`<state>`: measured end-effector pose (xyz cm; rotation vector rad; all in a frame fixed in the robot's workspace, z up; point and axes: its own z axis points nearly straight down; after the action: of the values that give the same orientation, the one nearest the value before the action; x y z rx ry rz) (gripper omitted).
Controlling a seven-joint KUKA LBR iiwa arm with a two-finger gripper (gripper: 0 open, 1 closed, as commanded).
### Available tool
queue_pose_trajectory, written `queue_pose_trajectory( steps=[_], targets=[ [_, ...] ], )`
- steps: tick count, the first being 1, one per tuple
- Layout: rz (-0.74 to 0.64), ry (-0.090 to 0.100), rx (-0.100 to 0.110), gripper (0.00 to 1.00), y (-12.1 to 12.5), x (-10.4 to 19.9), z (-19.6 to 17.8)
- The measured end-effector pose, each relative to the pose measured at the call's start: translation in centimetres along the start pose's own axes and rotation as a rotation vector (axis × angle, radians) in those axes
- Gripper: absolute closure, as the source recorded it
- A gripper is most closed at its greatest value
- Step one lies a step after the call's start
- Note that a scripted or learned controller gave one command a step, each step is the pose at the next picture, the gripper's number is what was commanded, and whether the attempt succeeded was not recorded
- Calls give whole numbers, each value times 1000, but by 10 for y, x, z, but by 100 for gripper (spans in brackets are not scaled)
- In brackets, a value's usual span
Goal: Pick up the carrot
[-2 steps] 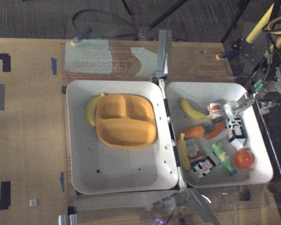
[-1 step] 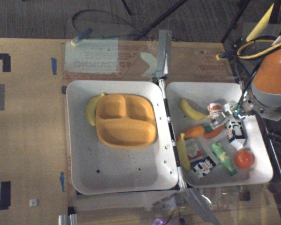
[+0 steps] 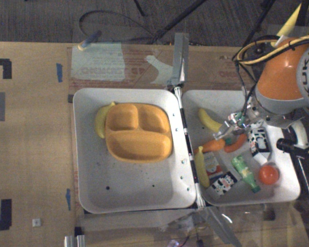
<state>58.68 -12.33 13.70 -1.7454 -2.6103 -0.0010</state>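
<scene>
The carrot (image 3: 216, 145) is orange and lies on its side near the middle of the right bin (image 3: 288, 189), with its green end pointing left. A second orange length (image 3: 237, 143) runs on to its right; I cannot tell if that is part of the same carrot. My gripper (image 3: 230, 129) hangs right over the carrot's middle, at or just above it, reaching in from the grey and orange arm (image 3: 280, 81) at the upper right. The gripper body hides part of the carrot.
Around the carrot lie a yellow banana (image 3: 209, 120), a second banana (image 3: 201, 166) by the bin's left wall, a milk carton (image 3: 258, 140), another carton (image 3: 224, 182), a green bottle (image 3: 245, 173) and a red-orange ball (image 3: 268, 174). An orange divided plate (image 3: 139, 131) and a banana (image 3: 100, 121) sit in the left bin (image 3: 123, 194).
</scene>
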Motion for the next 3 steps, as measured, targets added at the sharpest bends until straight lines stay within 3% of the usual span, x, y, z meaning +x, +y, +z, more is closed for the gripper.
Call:
queue_pose_trajectory(
  steps=[1, 2, 3],
  targets=[
    [-175, -3, -4, 0, -37, -18, 51],
    [-173, -8, -11, 100, -35, -20, 38],
    [252, -5, -4, 100, -65, -45, -57]
  ],
)
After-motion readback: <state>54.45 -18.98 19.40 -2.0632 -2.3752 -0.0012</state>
